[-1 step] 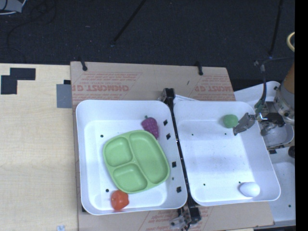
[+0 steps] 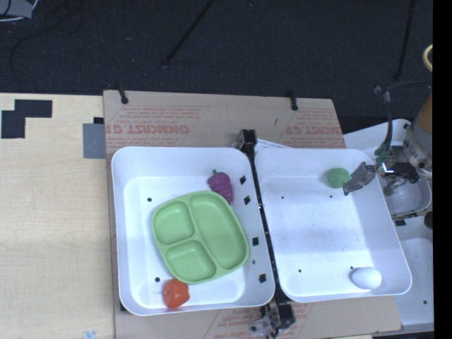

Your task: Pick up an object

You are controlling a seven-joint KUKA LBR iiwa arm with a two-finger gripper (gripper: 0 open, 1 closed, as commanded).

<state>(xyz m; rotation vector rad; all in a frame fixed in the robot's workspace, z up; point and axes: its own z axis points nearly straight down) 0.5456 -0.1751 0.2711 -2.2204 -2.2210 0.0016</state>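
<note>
We see the end effector (image 2: pixel 361 176) at the right bin's (image 2: pixel 318 288) far right edge; can't tell how open it is, nothing visibly held. Green object (image 2: pixel 337 177) sits just left of it, nearly touching. We'd center over it, descend straight, close gently. White egg (image 2: pixel 366 277) lies well nearer camera.

Bench (image 2: pixel 49 210) bears cardboard sheet (image 2: pixel 212 122), two white bins (image 2: pixel 131 189).

pale wooden bench (image 2: pixel 49 210) under a cardboard sheet (image 2: pixel 212 122); dark carpet (image 2: pixel 212 34) behind.
</note>
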